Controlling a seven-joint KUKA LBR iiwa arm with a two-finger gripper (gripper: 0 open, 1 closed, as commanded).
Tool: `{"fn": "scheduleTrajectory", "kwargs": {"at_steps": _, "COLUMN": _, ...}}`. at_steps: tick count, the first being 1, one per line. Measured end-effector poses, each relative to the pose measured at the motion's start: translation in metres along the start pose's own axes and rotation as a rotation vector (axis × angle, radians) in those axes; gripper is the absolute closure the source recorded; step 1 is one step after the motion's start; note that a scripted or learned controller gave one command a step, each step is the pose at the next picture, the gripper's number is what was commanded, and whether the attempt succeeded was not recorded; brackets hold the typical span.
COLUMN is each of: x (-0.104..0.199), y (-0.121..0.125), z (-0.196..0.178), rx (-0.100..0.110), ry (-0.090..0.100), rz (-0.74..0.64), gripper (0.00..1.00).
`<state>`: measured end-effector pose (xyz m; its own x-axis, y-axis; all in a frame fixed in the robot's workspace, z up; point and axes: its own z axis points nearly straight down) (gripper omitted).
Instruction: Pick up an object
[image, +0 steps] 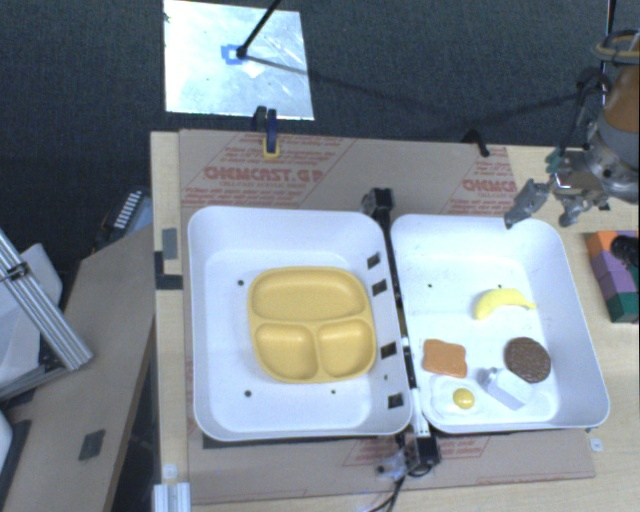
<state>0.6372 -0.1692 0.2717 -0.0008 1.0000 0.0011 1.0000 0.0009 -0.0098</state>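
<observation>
Yellow banana (502, 302) lies in the right bin (570, 300) (claw (548, 203) spread, holding nothing, above its far rim).

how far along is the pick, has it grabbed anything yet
Nothing looks done yet. The hand is open and holds nothing, above the far right corner of the right bin. The banana, toast, brown patty, fried egg and small grey piece all lie on the bin floor. Left to do: move over one item, descend, close on it and lift.
</observation>
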Motion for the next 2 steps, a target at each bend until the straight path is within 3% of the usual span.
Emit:
{"fn": "scheduleTrajectory", "kwargs": {"at_steps": 1, "x": 0.001, "y": 0.002, "z": -0.008, "rx": -0.012, "ry": -0.002, "rz": -0.002, "gripper": 0.00}}
{"fn": "scheduleTrajectory", "kwargs": {"at_steps": 2, "x": 0.001, "y": 0.009, "z": 0.050, "rx": -0.011, "ry": -0.002, "rz": -0.002, "gripper": 0.00}}
